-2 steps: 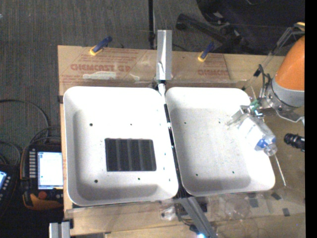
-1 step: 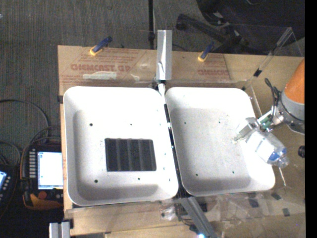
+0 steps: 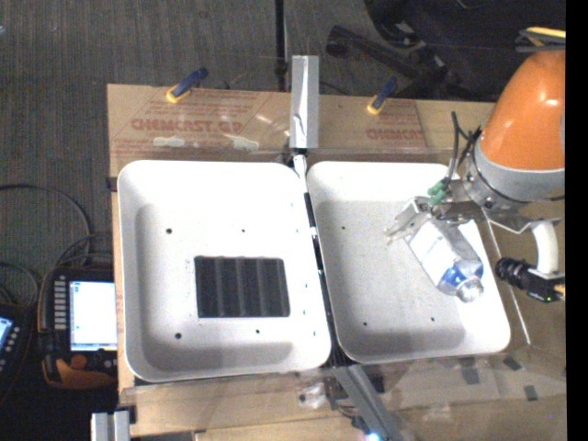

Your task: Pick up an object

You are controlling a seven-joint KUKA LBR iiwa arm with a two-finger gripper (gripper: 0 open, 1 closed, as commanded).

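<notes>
1. Plastic bottle (image 3: pixel 448 263) lies tilted in the right bin (image 3: pixel 367 333), cap end lower right
2. Gripper (image 3: pixel 415 219) sits at its upper end; finger state cannot be determined (blurred)
3. Recommend centring across the body before lifting

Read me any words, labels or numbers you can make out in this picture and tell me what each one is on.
"CHEMCAST GP", in red, mirrored, on the clear sheet behind the left bin.
More red print on that sheet behind the right bin: too blurred to read.
Blue label on the plastic bottle in the right bin: too small to read.
Screen of the handheld pendant left of the bench: too blurred to read.
</notes>
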